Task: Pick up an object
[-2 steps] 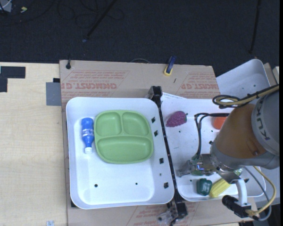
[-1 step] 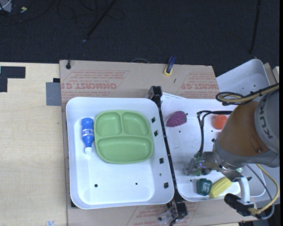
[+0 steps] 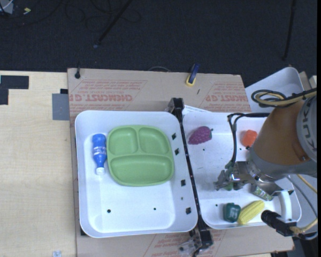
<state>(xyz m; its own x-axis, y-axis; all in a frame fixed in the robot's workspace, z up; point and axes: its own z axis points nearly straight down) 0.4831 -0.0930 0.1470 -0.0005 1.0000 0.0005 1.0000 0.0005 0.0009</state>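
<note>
Arm reaches in from the right, low over the right bin [image 3: 214,143]. Gripper [image 3: 231,179] sits near the bin floor, roughly mid-bin, w/ nothing visibly between its fingers; open vs closed — cannot tell, wrist blocks most of it.

Candidate objs in right bin: purple grape-like item [image 3: 200,135] toward the upper left, apart from gripper; orange item [image 3: 249,138] near the back, partly behind the arm; green block [image 3: 231,212] and yellow corn-like piece [image 3: 251,211] just beside each other at the front edge, below gripper and not touching it.

Left bin [image 3: 128,218] has green divided plate [image 3: 139,155] w/ blue bottle [image 3: 99,152] lying just beside its left rim. Both well apart from gripper.

Progress: judged early. No obj lifted, all look to be resting on bin floors. Gripper is down at grasp height but not clearly on any item. Left to do: close on one obj (green block / corn nearest), then lift clear.
</note>
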